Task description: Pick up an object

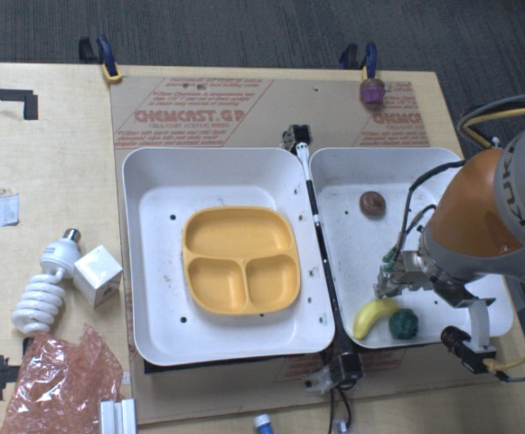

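From the camera view above the counter (54,170), my arm (483,220) comes in from the right over the right bin (443,165), its orange band sitting above the wrist. My jaws (390,283) hang low in the lower part of that bin, right above the upper end of the yellow banana (370,319), and I cannot tell whether they are apart or together, nor whether they touch the fruit, because the wrist hardware crowds that spot. The banana lies slanted near the bin's front wall, and a dark green ball-like object (404,324) rests just beside its right end. Farther back in the same bin, well apart from both, sits a small brown round object (372,204). The left bin (154,269) carries a yellow divided tray (241,260) lying flat near its middle, with three compartments. Outside the bins, on the left of the counter, a spiral light bulb (47,286) lies next to a small white cube (98,274), and a crumpled reddish plastic bag (63,382) lies below them. A small purple object (372,90) sits on the board behind the right bin.
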`<act>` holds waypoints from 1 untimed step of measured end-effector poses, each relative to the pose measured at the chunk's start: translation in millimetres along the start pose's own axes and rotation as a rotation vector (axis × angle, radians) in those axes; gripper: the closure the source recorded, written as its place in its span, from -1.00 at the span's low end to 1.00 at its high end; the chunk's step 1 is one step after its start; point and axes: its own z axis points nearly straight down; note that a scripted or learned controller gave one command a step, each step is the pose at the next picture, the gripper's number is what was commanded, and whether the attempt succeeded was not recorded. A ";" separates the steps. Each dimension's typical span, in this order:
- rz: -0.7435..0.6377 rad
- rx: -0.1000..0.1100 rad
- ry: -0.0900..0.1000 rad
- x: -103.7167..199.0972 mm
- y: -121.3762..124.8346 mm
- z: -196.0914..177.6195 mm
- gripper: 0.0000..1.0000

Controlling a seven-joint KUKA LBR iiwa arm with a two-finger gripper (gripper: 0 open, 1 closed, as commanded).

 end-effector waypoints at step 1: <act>-0.004 0.003 0.000 75.6 64.6 -89.8 1.00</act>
